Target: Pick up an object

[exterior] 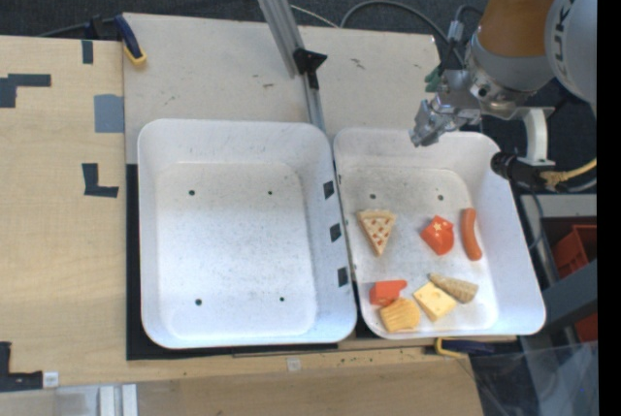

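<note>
While the pincer hangs over the far rim of the right bin, I cannot tell how it is set; it looks small and blurred from here, and nothing shows in it. The toys all lie toward the near side of that bin: a pizza slice, a red piece, a sausage along the right wall, a small red-orange piece, two yellow-orange blocks touching each other, and a tan wedge just beside them. The left bin sits alongside on the bench. These are probably light, stiff plastic play foods, likely a bit slippery. The red piece stands apart from its neighbours, so it seems the easiest pick, gripped across its short sides. The sausage should be taken across its middle, though the wall crowds it.
</note>
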Action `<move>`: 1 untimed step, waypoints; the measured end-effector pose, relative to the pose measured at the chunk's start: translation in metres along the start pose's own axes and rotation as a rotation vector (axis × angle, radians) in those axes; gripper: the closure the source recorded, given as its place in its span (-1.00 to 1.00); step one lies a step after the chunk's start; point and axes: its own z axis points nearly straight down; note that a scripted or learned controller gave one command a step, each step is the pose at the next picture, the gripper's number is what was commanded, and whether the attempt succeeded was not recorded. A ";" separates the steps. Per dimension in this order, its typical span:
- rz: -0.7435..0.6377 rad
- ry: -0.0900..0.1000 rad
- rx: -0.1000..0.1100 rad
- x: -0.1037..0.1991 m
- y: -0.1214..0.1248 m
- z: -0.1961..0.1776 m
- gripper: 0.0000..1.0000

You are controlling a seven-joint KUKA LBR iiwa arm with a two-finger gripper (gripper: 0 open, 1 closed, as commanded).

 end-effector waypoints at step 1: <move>-0.001 0.000 0.001 0.052 -0.006 0.019 1.00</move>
